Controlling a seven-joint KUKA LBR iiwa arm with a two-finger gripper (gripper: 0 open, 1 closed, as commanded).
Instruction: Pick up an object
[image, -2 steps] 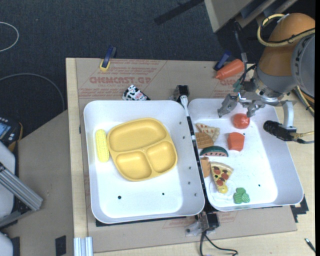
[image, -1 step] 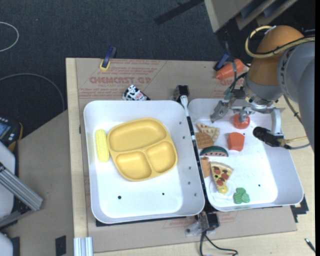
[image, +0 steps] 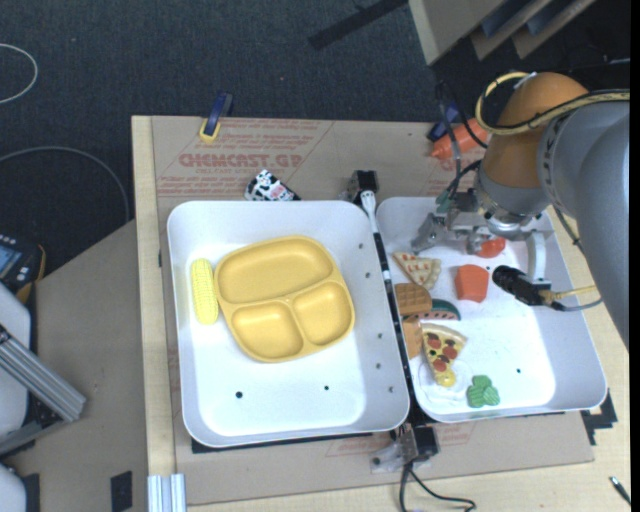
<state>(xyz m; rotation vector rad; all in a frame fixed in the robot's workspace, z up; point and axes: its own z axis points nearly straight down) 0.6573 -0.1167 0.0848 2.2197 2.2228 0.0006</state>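
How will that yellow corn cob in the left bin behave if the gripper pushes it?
The corn cob looks rounded and elongated, so it may roll sideways. It lies beside the yellow divided plate, which could stop it. It looks like stiff toy plastic, probably light.

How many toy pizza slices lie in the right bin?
2. One slice lies near the bin's left wall, toward the back; the other lies nearer the front, beside the green toy. The arm may hide more.

Two white bins (image: 190, 330), one yellow tray (image: 283, 297), one corn cob (image: 203, 290), two pizza slices (image: 441, 352)
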